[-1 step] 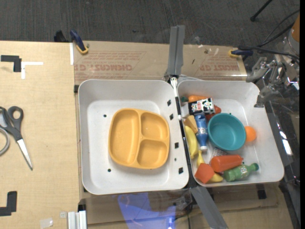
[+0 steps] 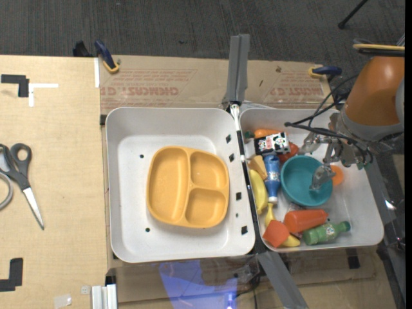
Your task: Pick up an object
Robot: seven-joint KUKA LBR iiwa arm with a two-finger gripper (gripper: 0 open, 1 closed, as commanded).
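Note:
The right bin (image 2: 360, 237) holds several objects. A teal bowl (image 2: 302, 185) sits in its middle. A blue bottle (image 2: 272, 176) and a yellow banana (image 2: 259, 190) lie to the bowl's left. A red-orange carrot-like piece (image 2: 306, 219) and a green bottle (image 2: 327, 232) lie in front of it. A black-and-white box (image 2: 272, 143) is at the back. My gripper (image 2: 321, 174) hangs over the bowl's right side, low over its inside. Nothing shows as held in it.
The left bin (image 2: 122, 172) holds a yellow divided plate (image 2: 188, 187). An orange wedge (image 2: 275, 234) lies at the right bin's front left. Scissors (image 2: 24, 179) rest on the wooden bench at far left. Cables and the arm's wrist (image 2: 376, 102) crowd the right bin's far right corner.

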